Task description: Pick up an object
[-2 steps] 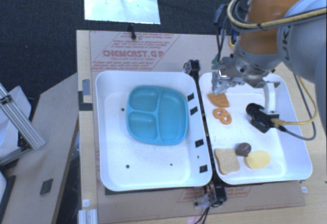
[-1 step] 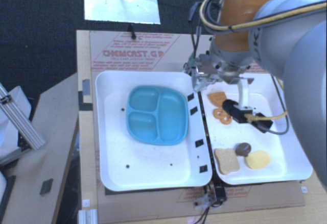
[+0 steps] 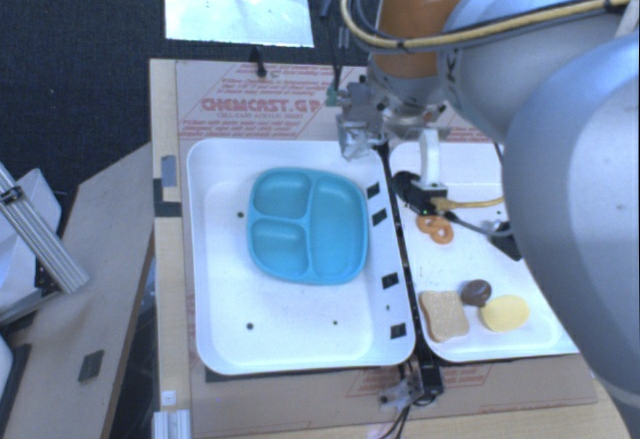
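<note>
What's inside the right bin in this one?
The right bin holds a toast slice, a brown disc, a yellow disc and an orange pretzel. The arm covers its right side, so anything there is hidden.

I think this is a robot lab. My big grey metal arm [image 3: 570,127] reaches in from the right of the left shallow white plastic bin [image 3: 215,327]. Under that bin lies a flat brown board with red print [image 3: 250,102]. Left of it sits a ribbed silver metal bar [image 3: 40,242].

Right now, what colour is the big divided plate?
The plate is light blue; the camera view shows it best.
</note>
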Motion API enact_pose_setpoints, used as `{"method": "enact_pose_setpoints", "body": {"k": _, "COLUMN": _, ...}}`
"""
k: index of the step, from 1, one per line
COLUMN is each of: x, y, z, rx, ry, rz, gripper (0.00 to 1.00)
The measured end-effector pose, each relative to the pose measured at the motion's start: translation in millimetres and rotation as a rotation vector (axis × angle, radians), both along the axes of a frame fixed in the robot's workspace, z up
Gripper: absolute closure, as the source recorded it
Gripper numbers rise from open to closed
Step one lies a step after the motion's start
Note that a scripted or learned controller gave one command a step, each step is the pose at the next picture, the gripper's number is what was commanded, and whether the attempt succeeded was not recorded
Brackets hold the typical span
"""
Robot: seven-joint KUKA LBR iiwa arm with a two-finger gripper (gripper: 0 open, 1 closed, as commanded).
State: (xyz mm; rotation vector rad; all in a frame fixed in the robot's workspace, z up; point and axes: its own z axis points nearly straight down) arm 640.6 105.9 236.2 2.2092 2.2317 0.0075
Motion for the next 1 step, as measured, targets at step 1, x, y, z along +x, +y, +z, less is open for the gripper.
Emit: {"method": "enact_pose_setpoints", "body": {"k": 1, "x": -1.0, "y": -3.6, "z": -0.3, "rx": -0.002, "ry": 0.002, "rz": -0.004, "gripper": 0.0}}
